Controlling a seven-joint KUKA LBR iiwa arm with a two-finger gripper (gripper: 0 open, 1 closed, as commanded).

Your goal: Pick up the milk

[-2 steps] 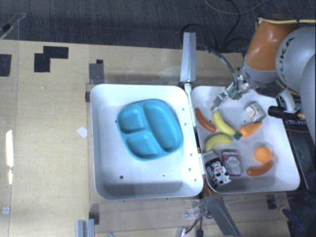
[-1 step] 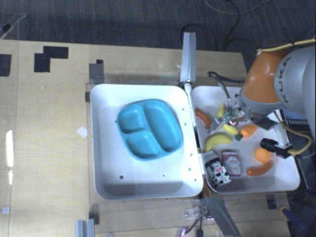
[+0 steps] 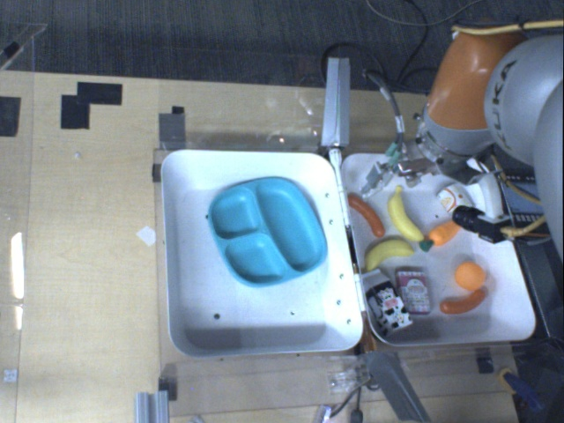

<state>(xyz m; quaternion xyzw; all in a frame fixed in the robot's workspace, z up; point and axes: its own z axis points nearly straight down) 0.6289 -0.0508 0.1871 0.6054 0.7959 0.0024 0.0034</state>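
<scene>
Milk (image 3: 388, 304): small carton, black-and-white cow print, lying in right bin (image 3: 515, 311).

A: Any text to log?

B: Barely. Robot arm (image 3: 520, 86) has dark letters on the grey shell at the right edge, cropped, looks like the start of the maker's name, can't read it whole.

A: Cartons?

B: Milk carton (image 3: 389, 306) has a black-and-white cow pattern, no legible words. Pink carton (image 3: 413, 290) beside it has print, too small to read.

A: Black shapes on the surface (image 3: 88, 236)?

B: Just blocks (image 3: 90, 103), not characters.
</scene>
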